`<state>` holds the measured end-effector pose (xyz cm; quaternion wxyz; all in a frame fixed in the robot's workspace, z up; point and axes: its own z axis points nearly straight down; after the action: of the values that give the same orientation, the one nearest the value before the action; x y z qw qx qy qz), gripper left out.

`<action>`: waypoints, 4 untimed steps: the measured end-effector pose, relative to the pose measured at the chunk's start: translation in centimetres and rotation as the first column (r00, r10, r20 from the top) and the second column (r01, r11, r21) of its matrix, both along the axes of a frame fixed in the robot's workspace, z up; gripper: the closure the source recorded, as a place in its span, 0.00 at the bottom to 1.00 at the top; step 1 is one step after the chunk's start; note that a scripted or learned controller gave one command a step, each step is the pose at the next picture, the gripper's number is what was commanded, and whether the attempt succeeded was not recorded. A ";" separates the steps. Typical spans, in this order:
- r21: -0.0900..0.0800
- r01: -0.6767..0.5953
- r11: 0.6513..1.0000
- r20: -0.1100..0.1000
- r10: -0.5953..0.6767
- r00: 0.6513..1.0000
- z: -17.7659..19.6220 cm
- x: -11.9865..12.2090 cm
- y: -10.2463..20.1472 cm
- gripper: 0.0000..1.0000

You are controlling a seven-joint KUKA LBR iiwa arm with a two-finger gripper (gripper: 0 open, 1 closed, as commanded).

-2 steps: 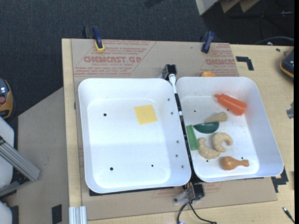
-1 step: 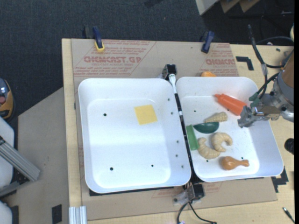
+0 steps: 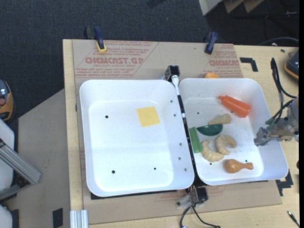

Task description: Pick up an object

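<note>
Inside left bin (image 3: 95,127), flat yellow square (image 3: 148,116)

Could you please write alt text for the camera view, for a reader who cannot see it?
Two white bins sit side by side on a bench: the left bin holds a yellow square, the right bin an orange carrot, a drumstick, pale pastries, and green pieces. The gripper is at the right bin's right rim.

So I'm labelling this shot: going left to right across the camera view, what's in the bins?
Yellow square in the left bin → green stick at the right bin's left wall → orange carrot → gripper at the right wall.
</note>
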<state>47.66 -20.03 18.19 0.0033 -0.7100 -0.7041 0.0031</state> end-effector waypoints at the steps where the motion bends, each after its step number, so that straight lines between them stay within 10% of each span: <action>1: 0.006 -0.015 1.000 0.001 0.015 1.000 -6.3 0.7 8.5 1.00; 2: -0.003 -0.016 1.000 0.023 0.016 1.000 -4.9 15.0 10.1 1.00; 3: 0.001 -0.010 1.000 0.004 0.010 1.000 -10.0 14.9 10.1 1.00; 4: 0.002 -0.007 1.000 0.002 0.007 1.000 -9.7 9.8 10.6 1.00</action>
<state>57.46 -9.41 8.45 0.0031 -0.7076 -0.7066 0.0016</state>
